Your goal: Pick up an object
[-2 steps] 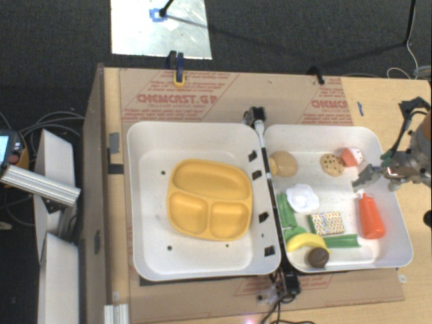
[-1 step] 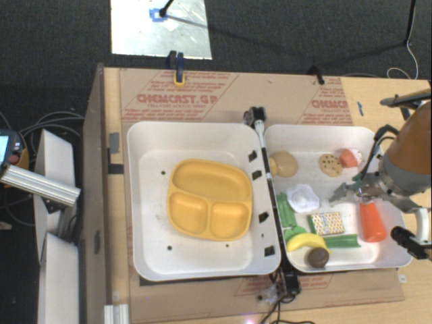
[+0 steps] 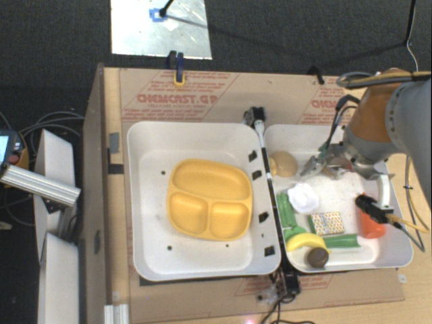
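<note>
The grey arm with its orange band reaches into the right bin (image 3: 398,248) from the right, and the gripper (image 3: 326,163) hangs low over the bin's upper part; whether it is clenched or released, I cannot tell from here. Just to its left sits a rounded tan lump (image 3: 283,163), matte and smooth. Below that, a crumpled white piece (image 3: 303,198), a small box with a dotted pattern (image 3: 328,223), green stick shapes (image 3: 286,213), a curved yellow banana (image 3: 304,240) touching a dark brown ball (image 3: 316,257), and an orange object (image 3: 372,224) near the right wall. The left bin (image 3: 145,181) carries 1 glossy yellow 3-compartment tray (image 3: 209,199).
</note>
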Controlling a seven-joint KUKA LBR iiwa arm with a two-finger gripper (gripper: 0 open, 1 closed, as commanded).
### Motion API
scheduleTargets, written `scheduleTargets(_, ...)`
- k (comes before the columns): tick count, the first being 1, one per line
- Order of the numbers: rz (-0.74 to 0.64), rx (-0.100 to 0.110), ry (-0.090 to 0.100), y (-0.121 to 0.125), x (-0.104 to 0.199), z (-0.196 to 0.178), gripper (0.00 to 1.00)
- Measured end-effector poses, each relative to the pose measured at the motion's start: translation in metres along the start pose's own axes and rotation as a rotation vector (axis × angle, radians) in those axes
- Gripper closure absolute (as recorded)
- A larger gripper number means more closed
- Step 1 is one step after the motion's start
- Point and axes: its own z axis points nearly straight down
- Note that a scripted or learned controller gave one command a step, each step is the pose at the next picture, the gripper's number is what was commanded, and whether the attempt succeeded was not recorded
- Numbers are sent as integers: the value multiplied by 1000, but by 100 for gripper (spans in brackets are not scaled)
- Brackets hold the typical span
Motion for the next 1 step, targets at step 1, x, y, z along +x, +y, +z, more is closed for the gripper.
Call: scheduleTargets(1,6,-12,-9,49,-35,-143,0)
